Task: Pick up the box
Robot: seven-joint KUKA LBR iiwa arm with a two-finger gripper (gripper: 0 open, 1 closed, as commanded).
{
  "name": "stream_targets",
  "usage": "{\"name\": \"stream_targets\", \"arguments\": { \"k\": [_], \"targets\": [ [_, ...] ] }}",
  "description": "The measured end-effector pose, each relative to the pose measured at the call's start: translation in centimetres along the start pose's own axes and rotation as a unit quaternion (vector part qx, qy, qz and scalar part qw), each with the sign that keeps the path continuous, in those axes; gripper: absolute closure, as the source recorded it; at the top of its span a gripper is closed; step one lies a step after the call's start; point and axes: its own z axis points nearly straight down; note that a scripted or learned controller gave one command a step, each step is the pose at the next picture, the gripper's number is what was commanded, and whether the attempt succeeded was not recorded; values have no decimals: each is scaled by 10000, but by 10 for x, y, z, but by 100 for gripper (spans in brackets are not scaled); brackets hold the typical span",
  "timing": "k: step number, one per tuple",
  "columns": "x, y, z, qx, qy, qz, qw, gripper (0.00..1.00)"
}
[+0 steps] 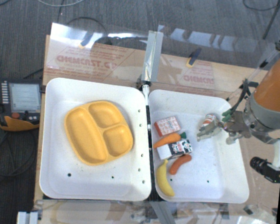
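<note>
- My end effector point(209, 128) hangs over the right bin point(221, 193); I cannot tell how it is set, and nothing sits in it.
- The box point(167, 125) lies near the bin's left wall, apart from me, with the carrot point(167, 140) just beside it.
- Risk, as I judge it: closing low could catch the carrot or the small carton point(181, 148), or pin the box against the wall.
- The bin floor looks slick, so the box may slide.
- Farther off: yellow tray point(99, 131) in the left bin point(52, 174), bench point(100, 64), dark carpet point(20, 20).
</note>
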Motion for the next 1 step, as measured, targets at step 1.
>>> {"name": "stream_targets", "arguments": {
  "k": [1],
  "targets": [
    [41,35,134,-30,1,319,9995,0]
  ]
}}
